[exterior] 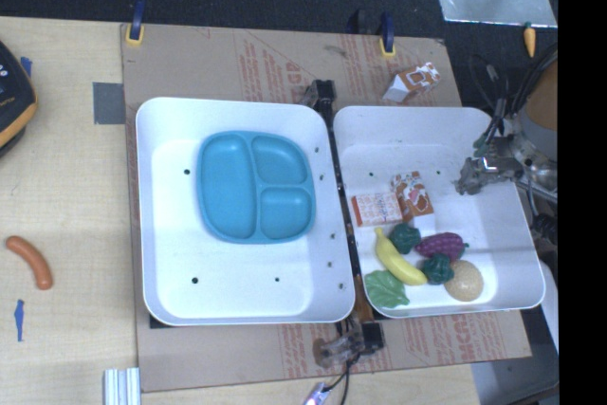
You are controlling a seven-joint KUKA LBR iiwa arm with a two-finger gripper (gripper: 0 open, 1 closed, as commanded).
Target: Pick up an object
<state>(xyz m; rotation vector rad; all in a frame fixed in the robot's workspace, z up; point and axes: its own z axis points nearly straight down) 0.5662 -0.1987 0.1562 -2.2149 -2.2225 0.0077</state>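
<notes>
Even overhead light, soft shadows, slightly blurry, low resolution

A pale wooden bench carries a brown cardboard sheet; two white bins sit on that side by side; a sausage lies on bare wood at the left; a small carton rests on the cardboard.

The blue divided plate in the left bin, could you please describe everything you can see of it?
The blue divided plate is light blue and looks like smooth moulded plastic, with rounded corners. Raised ridges split it into three compartments: one long one on its left, two smaller on its right. It lies flat and face up, turned slightly askew, in the upper middle of the left white bin, resting on the bin floor. Nothing lies in it and nothing else touches it.
</notes>
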